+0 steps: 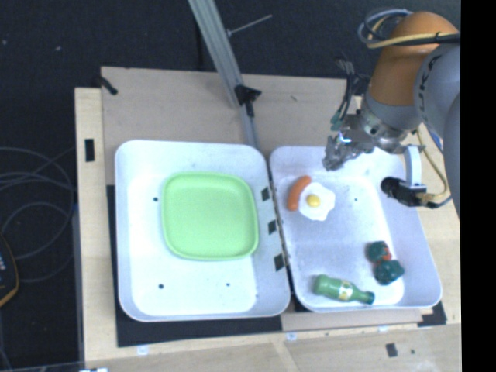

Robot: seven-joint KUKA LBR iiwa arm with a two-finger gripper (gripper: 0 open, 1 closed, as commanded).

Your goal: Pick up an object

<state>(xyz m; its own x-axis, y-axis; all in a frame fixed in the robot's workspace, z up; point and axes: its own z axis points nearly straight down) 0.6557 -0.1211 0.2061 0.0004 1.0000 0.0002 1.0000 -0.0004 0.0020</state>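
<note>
Camera view, read from left to right: the left bin (139,169) carries a pale green square plate (209,215) lying flat near its middle, and nothing of that plate offers an easy edge to pinch. Across the divide, the right bin (411,231) holds the likelier candidates. First comes an orange toy sausage (295,194), its long axis running roughly up and down the frame with a slight tilt, touching or just beside a toy fried egg (316,202) on its right. Lower down, near the front wall, a green toy bottle (342,289) lies on its side, long axis nearly left to right, neck pointing right. Further right sit two dark teal toy pieces (384,261), close together, whose kind is too small to tell. The end effector (338,153) hangs over the back of the right bin, at the far wall; whether it is spread or closed I cannot tell, and nothing shows in its grip. By my judgement the sausage and egg are the nearest things: they lie toward the front and a little to the left of the end effector, so a short move that way and down would reach them, and the grip would best close across the sausage's narrow width.
</note>
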